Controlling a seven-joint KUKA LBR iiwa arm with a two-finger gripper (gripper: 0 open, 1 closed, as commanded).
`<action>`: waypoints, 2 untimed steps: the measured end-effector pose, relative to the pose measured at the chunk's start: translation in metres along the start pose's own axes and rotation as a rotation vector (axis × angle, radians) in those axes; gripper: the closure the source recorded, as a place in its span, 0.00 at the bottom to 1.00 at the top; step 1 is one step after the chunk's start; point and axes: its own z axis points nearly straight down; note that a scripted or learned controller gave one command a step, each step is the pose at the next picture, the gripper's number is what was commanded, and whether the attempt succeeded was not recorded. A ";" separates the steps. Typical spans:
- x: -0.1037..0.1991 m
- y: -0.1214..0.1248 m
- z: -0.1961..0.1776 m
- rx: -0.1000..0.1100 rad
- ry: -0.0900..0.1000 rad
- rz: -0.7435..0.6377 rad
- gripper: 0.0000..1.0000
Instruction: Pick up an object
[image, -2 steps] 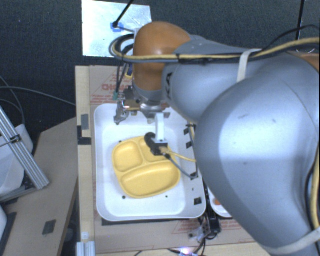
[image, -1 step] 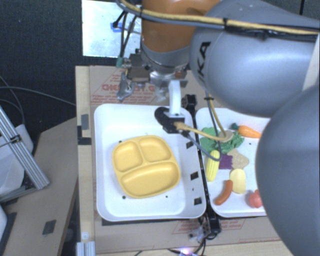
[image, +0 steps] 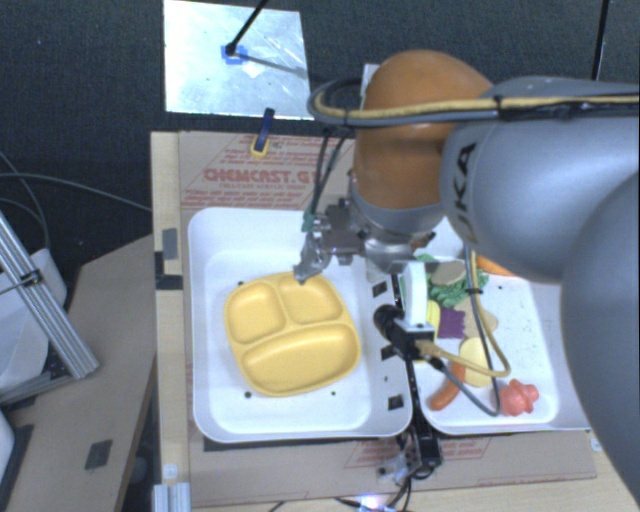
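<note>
Gripper (image: 308, 262) low over left bin (image: 205, 300), tip at rear rim of yellow divided tray (image: 292, 335). Finger state: cannot tell, blurred. Tray lies flat mid-bin. Right bin (image: 530, 405) holds toy food: purple piece (image: 452, 323), green leafy piece (image: 452, 293), red piece (image: 516, 397), orange carrot-like piece (image: 448, 388).

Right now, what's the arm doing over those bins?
The KUKA arm reaches in from the right, with its gripper low over the left bin, at the far edge of the yellow divided tray lying there. Nothing is visibly held. The right bin holds a pile of small toy foods, among them a purple piece and a red piece, all untouched.
</note>
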 end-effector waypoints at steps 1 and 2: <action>-0.048 -0.011 0.120 0.000 0.000 -0.001 0.00; -0.113 -0.057 0.096 -0.008 0.004 -0.001 0.00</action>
